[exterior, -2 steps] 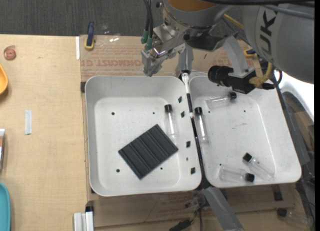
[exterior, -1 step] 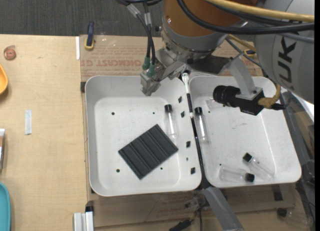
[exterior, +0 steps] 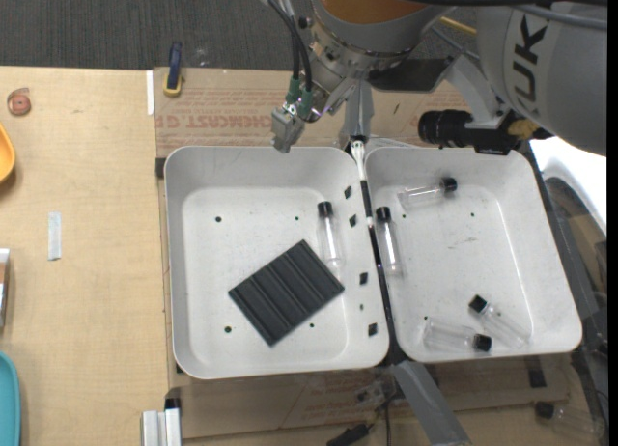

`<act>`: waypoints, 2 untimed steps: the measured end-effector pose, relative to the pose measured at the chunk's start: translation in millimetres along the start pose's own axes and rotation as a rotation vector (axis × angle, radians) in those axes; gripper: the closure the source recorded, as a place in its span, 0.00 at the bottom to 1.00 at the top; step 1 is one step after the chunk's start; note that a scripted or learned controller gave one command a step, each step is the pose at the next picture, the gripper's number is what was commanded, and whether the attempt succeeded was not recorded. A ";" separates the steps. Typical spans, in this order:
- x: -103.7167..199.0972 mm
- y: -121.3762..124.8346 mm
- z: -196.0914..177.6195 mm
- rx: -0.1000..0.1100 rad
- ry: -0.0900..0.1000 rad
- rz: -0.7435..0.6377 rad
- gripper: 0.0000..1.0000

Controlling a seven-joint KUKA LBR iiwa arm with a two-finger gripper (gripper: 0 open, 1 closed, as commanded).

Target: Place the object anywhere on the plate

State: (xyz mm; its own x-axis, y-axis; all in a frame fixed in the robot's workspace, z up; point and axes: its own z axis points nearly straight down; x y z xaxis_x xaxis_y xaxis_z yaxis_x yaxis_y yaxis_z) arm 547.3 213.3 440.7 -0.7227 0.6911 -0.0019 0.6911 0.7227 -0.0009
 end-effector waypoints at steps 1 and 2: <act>-28.4 33.1 -0.1 -0.001 0.000 -0.152 1.00; -34.9 54.6 -0.1 -0.001 0.000 -0.244 1.00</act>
State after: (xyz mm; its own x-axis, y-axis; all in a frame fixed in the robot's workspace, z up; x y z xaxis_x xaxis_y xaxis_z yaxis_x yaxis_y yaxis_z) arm 610.3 228.6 440.8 -0.8684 0.4958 -0.0020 0.4958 0.8684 -0.0005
